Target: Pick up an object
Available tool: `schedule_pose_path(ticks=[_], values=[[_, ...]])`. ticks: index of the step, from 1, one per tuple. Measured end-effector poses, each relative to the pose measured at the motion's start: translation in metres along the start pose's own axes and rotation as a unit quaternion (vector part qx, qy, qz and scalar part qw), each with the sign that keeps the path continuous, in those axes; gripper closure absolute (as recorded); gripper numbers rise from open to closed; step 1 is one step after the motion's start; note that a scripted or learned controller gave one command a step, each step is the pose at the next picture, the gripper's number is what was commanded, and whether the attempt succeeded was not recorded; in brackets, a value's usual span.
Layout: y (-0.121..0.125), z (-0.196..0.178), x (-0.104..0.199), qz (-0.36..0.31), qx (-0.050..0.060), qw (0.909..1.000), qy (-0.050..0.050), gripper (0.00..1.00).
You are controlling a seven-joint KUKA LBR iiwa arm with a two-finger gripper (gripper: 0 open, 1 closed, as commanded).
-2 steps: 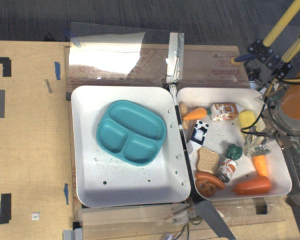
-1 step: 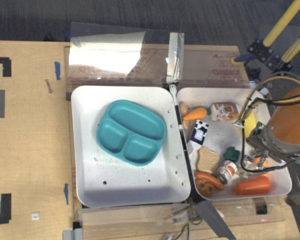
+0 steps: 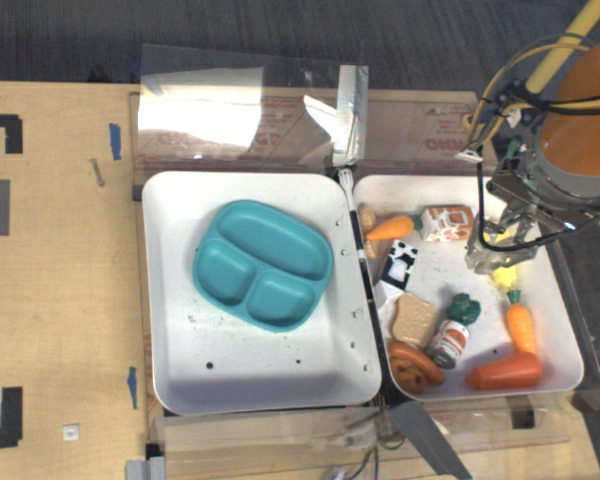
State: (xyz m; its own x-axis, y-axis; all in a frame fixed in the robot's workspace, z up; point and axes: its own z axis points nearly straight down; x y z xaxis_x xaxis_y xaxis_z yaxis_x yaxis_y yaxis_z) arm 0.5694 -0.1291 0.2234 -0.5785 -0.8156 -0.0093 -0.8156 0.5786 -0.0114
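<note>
two shallow white bins sat side by side on the bench. the left white bin (image 3: 170, 368) held a teal plastic plate with three compartments (image 3: 263, 264), lying flat near its middle. the right white bin (image 3: 565, 368) held all the loose items. from its left side: a small orange carrot toy (image 3: 390, 229) at the far left corner, a black and white printed card (image 3: 400, 265) just nearer, a tan slice of toy bread (image 3: 414, 320) below that, and a brown ring-shaped doughnut toy (image 3: 414, 369) at the near edge. beside the bread stood a small can with a red and white label (image 3: 448, 344), touching a dark green plastic lump (image 3: 464, 306). a white and orange carton (image 3: 448, 223) lay at the far side. further right were a small yellow piece (image 3: 504, 277), a second orange carrot toy (image 3: 521, 328) and a long red pepper-shaped toy (image 3: 504, 372).

the grey two-finger gripper (image 3: 498, 251) hung over the far right part of the right bin, just above the yellow piece and near the carton. whether its jaws were released or clenched could not be told, and nothing was plainly seen between them. by my judgement the pick was not yet done: every item lay in the bin, so grasping and lifting remained.
</note>
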Motion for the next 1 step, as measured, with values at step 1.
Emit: schedule_pose_path(ticks=[1], values=[[0.0305,0.1209,0.0313,-0.085,-0.008,0.9964,0.003,1.0]])
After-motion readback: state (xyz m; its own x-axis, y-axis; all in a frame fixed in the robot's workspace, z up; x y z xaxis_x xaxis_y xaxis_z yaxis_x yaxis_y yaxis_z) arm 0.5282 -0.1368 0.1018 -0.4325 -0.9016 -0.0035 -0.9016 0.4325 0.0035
